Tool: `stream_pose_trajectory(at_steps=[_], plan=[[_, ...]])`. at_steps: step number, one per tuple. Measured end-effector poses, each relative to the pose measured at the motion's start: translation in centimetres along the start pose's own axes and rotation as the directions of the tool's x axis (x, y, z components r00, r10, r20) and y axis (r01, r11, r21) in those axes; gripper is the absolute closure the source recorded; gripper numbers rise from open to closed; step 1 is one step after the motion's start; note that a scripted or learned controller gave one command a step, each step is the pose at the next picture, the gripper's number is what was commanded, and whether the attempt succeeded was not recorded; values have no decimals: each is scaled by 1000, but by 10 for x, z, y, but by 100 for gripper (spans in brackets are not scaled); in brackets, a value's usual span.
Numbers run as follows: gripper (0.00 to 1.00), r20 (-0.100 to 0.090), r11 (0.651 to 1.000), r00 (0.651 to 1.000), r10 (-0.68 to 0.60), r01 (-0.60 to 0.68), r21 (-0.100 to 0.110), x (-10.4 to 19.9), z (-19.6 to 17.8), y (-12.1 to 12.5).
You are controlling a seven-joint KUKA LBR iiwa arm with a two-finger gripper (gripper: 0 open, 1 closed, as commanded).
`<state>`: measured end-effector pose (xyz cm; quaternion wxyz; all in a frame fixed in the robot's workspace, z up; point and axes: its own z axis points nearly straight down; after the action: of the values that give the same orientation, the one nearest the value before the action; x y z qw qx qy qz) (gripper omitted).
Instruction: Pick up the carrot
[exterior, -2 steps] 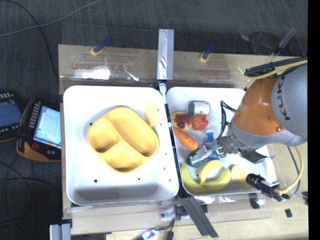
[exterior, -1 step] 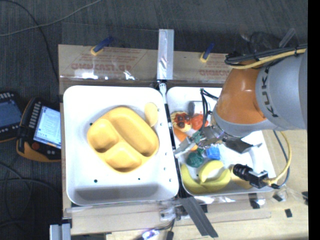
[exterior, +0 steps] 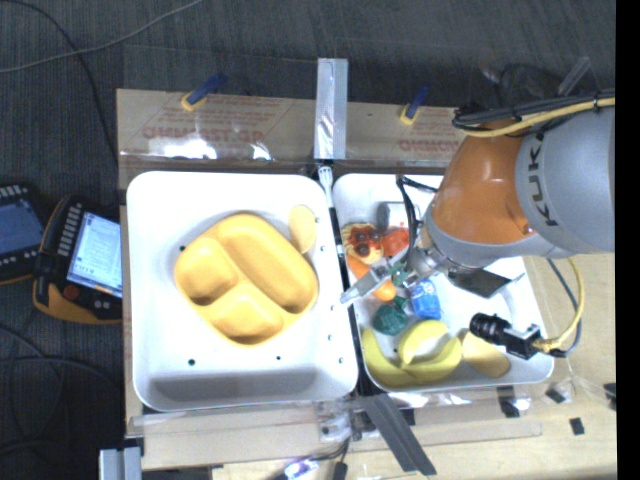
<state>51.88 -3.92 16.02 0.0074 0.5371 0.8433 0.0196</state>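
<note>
The carrot (exterior: 384,288) shows as a small orange piece in the right bin (exterior: 520,363), close to its left wall. My gripper (exterior: 372,284) is low in this bin, reaching left from the orange wrist band, and lies right over the carrot. The arm hides most of the carrot. I cannot make out whether the carrot is in the gripper's hold or just under it.
An orange-red item (exterior: 372,239) lies behind the gripper. A blue item (exterior: 426,299), a green item (exterior: 392,319), a banana (exterior: 395,366) and a yellow-white fruit (exterior: 427,340) crowd the front. A big yellow moulded object (exterior: 245,276) sits in the left bin (exterior: 160,368).
</note>
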Motion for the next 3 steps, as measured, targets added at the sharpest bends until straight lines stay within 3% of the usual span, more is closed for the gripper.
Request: stream_pose_trajectory(at_steps=[1, 2, 3], plan=[[0, 6, 1000, 1000, -5, 5, -13, -18, 6, 12], [0, -3, 988, 989, -149, 149, 50, 57, -20, -11], [0, -9, 946, 947, -321, 321, 48, -6, -19, 25]])
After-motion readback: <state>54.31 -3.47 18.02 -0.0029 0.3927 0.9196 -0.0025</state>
